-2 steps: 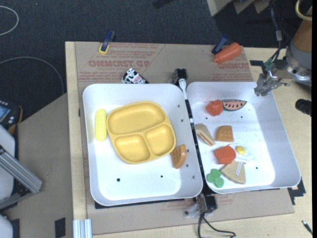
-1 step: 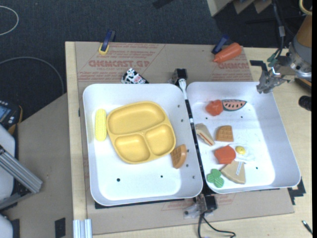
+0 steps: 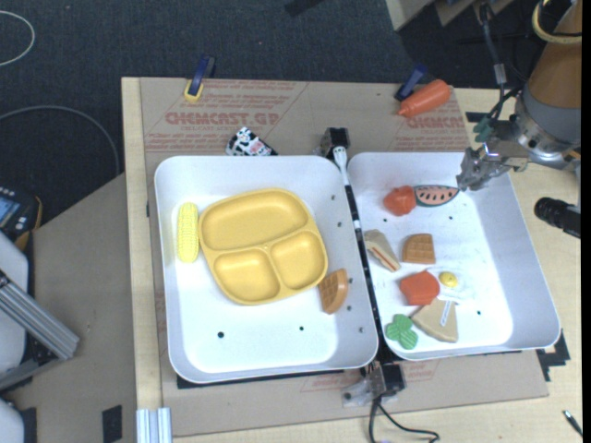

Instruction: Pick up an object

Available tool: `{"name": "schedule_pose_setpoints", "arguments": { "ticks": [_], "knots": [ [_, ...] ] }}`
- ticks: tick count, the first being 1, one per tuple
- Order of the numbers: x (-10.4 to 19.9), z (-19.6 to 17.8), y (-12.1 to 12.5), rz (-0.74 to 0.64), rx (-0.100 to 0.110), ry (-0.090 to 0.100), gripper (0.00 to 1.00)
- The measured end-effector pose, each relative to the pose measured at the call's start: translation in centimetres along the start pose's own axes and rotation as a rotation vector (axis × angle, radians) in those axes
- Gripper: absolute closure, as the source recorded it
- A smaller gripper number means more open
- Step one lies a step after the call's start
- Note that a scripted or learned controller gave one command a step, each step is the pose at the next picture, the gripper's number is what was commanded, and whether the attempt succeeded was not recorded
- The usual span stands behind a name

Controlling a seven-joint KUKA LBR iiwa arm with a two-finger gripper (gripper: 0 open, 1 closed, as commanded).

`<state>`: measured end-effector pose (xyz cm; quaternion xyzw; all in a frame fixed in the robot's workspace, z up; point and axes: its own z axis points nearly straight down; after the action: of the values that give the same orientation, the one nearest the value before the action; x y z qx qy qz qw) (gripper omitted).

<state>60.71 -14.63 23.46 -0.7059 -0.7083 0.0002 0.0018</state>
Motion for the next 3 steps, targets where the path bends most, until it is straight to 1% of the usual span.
{"name": "schedule_pose_setpoints", "arguments": {
  "ticks": [1,2,3],
  "knots": [
    [4.3,1.3,-2.8,-0.001,0.002,0.001,1.00],
    [9.0,0.5,-6.5,-0.001,0.002,0.001,1.00],
    [13.2,1.3,-10.4,0.000,0.004,0.001,1.00]
  ]
}}
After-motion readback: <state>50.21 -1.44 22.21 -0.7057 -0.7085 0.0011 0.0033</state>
